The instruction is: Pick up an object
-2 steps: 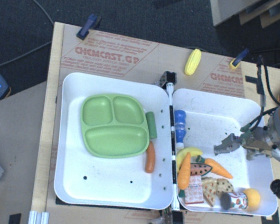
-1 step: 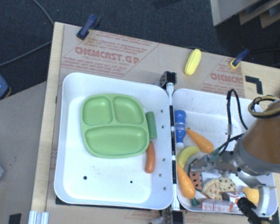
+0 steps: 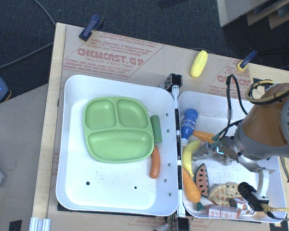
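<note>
My gripper (image 3: 211, 150) hangs low over the middle of the right bin (image 3: 213, 104), on the grey arm with its orange band (image 3: 268, 120) that comes in from the right. Just left of it lies a yellow banana (image 3: 188, 154), and an orange carrot piece (image 3: 203, 135) sits right behind it. A blue bottle (image 3: 188, 122) lies at the bin's far left. Toward the front lie a larger carrot (image 3: 191, 187), a watermelon slice (image 3: 202, 179) and a slice of bread (image 3: 223, 192). Nothing is seen held.
The left bin (image 3: 114, 190) holds a green divided plate (image 3: 120, 130), a green stick (image 3: 156, 129) and an orange sausage (image 3: 155, 163) along its right side. A corn cob (image 3: 199, 64) lies on the bench behind the bins. A flat red-and-white packet (image 3: 225, 212) rests at the right bin's front.
</note>
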Robot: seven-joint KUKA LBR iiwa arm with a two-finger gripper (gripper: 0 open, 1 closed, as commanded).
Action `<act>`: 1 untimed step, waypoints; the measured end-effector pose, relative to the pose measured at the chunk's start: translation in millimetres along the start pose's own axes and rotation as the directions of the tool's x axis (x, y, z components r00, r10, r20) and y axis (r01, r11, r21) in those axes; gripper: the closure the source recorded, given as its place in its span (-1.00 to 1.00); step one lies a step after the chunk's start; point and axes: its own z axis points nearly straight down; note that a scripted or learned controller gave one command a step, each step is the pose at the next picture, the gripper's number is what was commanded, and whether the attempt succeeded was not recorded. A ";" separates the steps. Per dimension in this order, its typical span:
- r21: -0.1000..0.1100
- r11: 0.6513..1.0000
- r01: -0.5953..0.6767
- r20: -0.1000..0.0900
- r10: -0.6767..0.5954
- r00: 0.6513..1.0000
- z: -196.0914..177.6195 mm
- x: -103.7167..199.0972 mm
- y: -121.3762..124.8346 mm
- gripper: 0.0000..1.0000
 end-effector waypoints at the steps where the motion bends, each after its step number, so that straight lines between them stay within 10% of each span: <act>1: 0.014 1.000 0.002 -0.002 -0.002 1.000 1.4 11.6 104.1 -1.00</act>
